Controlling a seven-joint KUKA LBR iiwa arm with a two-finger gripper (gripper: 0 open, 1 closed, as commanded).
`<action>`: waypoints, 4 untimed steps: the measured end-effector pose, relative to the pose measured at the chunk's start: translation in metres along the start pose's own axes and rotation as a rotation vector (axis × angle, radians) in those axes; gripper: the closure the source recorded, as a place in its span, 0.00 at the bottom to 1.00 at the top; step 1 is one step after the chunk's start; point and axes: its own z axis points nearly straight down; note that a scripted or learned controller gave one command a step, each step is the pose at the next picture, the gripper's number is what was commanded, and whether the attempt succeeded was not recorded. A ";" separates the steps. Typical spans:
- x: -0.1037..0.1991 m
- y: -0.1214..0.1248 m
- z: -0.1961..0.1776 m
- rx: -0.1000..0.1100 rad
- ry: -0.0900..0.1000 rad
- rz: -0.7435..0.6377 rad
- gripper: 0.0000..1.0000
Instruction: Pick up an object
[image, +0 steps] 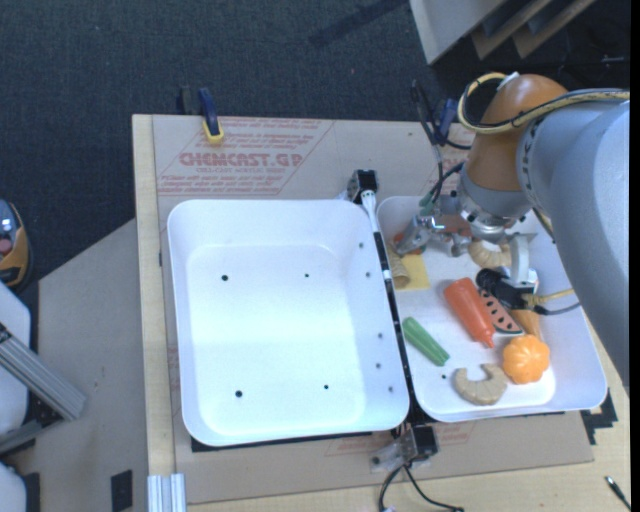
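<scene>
A: Starting at the left, the bench (90, 330) is bare brown board, with a blue-and-yellow clamp (209, 113) at its top edge and red print on the sheet beside it.

B: Then the left bin (200, 300), white and shallow, showing just a few small dark dots on its floor.

A: Across the divider, the right bin (570, 385) is the busy one. Near its left wall sits a pale yellow block (411, 271), and below it a green pod-shaped piece (425, 341) lies at a slant.

B: Further right, an orange carrot (469, 309) lies diagonally, touching a watermelon slice (499, 312) on its right side. Below them, a tan curved piece (481, 385) near the front rim, with a round orange fruit (525, 360) just beside it.

A: And the arm (585, 190) comes in from the right, grey, with the orange band above the wrist. The gripper (440, 232) hangs low over the back of the right bin, above the yellow block.

B: What about the claw? Wide, narrow?

A: I can't tell; the metal parts there are too cluttered to read. Nothing is visibly between them. All the objects lie on the bin floor.
</scene>
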 end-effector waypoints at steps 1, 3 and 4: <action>-0.001 0.000 -0.012 -0.002 -0.001 0.000 1.00; -0.003 0.004 0.005 0.053 0.008 0.004 1.00; -0.009 0.007 -0.013 0.036 0.008 0.003 1.00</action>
